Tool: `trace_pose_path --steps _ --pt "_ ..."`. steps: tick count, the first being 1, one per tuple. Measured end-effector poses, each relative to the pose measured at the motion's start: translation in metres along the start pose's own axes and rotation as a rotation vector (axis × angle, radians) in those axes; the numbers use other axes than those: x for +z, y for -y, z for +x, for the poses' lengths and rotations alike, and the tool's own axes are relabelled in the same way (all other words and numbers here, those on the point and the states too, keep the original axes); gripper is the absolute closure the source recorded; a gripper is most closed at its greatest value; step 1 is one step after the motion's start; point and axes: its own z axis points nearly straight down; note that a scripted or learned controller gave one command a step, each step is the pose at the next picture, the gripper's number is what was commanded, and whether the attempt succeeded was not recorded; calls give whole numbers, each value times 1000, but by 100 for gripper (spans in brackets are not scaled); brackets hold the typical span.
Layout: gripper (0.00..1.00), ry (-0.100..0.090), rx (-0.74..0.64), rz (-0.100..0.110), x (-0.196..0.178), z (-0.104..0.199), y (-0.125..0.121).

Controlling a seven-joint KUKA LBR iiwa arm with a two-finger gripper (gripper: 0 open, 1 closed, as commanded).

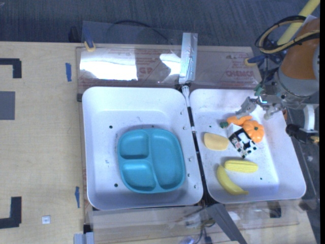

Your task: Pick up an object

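The right bin (284, 182) holds several toy foods: an orange carrot-like piece (238, 120), a small orange pumpkin (255, 131), a black-and-white patterned object (241, 142), a pale yellow wedge (216, 142), a corn cob (240, 166) and a banana (228, 182). My gripper (260, 107) hangs over the far part of the right bin, just beyond the orange pieces. Its fingers are spread open and nothing sits between them.
The left bin (96, 111) carries a blue divided plate (151, 159). A central ridge (192, 131) separates the two bins. Clear plastic panels stand along the far edge (152, 65). The arm's orange band and yellow cables (297, 50) are at the upper right.
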Motion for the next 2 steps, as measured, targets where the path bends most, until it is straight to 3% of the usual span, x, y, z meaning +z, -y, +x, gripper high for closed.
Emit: trace_pose_path --steps 1,2 --pt "0 4 6 -10 52 -1 14" --pt "0 2 56 -9 78 38 90"
